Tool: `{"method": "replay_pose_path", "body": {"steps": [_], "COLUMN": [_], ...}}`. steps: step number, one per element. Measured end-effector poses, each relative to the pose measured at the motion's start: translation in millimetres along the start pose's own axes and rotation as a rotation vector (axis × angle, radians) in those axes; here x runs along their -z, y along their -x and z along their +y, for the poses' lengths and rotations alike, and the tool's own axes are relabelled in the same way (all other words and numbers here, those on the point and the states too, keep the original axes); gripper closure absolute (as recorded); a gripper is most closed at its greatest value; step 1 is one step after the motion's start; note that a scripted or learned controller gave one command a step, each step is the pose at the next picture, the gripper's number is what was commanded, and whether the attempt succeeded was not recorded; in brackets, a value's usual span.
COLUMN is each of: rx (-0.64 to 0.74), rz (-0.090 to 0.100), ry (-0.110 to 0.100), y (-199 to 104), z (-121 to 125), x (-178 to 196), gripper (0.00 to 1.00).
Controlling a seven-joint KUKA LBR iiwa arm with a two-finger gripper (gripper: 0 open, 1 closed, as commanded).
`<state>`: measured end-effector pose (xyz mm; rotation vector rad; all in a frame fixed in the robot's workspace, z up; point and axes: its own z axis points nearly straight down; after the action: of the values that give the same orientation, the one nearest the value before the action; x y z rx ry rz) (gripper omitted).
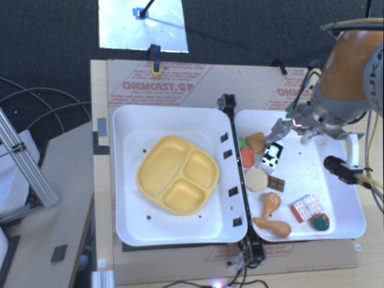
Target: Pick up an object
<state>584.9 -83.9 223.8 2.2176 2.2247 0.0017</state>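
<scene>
My gripper (pixel 295 132) hangs over the back part of the right bin (pixel 348 188), open, with nothing between its fingers. Just left of and below it lie a black-and-white cube (pixel 272 155), a brown bread-like piece (pixel 256 141) and an orange-red piece (pixel 246 157). Further forward are a round beige biscuit (pixel 257 180), a small brown square (pixel 276 183), two drumsticks (pixel 271 203) (pixel 273 226), a red-and-white packet (pixel 306 207) and a red-and-green fruit (pixel 321 222).
The left bin (pixel 129 137) holds a yellow compartment tray (pixel 178 174). A black divider (pixel 235 161) runs between the bins. A black fitting (pixel 339 170) sticks out from the arm over the right bin's right side. Bare bin floor lies right of the cube.
</scene>
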Motion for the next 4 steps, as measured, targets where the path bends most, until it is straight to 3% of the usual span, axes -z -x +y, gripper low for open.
{"method": "replay_pose_path", "body": {"steps": [1, 2, 3, 4], "rx": [0.004, 0.003, -0.003, -0.003], "rz": [0.004, -0.002, 0.000, 0.001], "ry": [-0.010, 0.009, -0.004, -0.003], "y": [-55.6, -38.7, -29.8, -43.8], "z": [-94.3, 2.5, -55.9, -99.7], "x": [-36.0, -33.5, -40.0, -39.6], "gripper": [0.00, 0.00, 0.00, 0.00]}}
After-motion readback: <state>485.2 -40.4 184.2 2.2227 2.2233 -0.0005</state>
